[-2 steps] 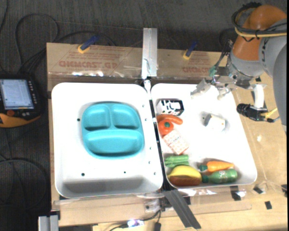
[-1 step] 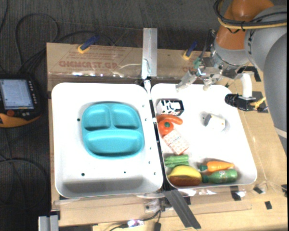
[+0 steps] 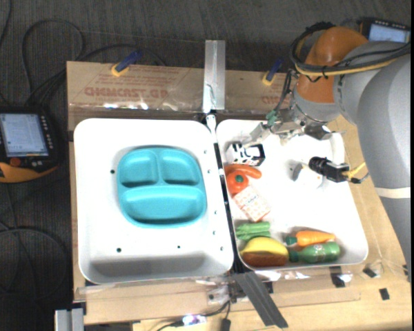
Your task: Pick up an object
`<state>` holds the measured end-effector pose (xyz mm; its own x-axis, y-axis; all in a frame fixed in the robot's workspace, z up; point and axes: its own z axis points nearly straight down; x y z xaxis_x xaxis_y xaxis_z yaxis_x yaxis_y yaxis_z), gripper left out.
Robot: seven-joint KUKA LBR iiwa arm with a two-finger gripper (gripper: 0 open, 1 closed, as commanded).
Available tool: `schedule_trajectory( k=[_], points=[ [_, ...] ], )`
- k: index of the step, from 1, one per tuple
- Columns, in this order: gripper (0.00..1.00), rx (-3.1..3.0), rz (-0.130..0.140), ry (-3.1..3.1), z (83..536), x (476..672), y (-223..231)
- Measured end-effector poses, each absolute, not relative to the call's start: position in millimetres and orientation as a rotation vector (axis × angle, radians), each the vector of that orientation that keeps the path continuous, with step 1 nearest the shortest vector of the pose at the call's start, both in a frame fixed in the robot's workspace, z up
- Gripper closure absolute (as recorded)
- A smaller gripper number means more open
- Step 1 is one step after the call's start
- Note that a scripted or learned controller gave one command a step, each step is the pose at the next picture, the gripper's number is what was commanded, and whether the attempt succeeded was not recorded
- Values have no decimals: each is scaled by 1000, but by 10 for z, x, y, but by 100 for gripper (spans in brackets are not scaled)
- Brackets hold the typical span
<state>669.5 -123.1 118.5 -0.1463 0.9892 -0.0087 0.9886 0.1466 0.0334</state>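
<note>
In the right bin (image 3: 310, 205), along its near wall, lie a yellow fruit (image 3: 264, 251), a green vegetable (image 3: 317, 253) and a carrot (image 3: 314, 238), touching one another. Some beans (image 3: 252, 229) lie just behind the fruit. They are crowded together, so I think a clean grasp there is difficult.

Farther along the bin's left wall come a small box (image 3: 252, 203), then a tomato (image 3: 239, 178) touching the box, then a black-and-white toy (image 3: 249, 154). The middle of the bin is bare.

The pincer (image 3: 284, 125) hangs over the bin's far end, near the black-and-white toy. I cannot tell whether it is open or closed, and I see nothing held in it. This toy is probably the object to pick, because it lies closest.

A blue plate (image 3: 162, 185) rests in the left bin (image 3: 96, 240), beside the right bin and well apart from the arm.
</note>
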Motion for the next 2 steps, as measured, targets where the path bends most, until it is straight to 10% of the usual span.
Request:
schedule_trajectory(
  k=[1,2],
  points=[
    [0,2016,53,2339,1115,6213,-1182],
    [0,1873,14,2490,1105,6772,-1184]
  ],
)
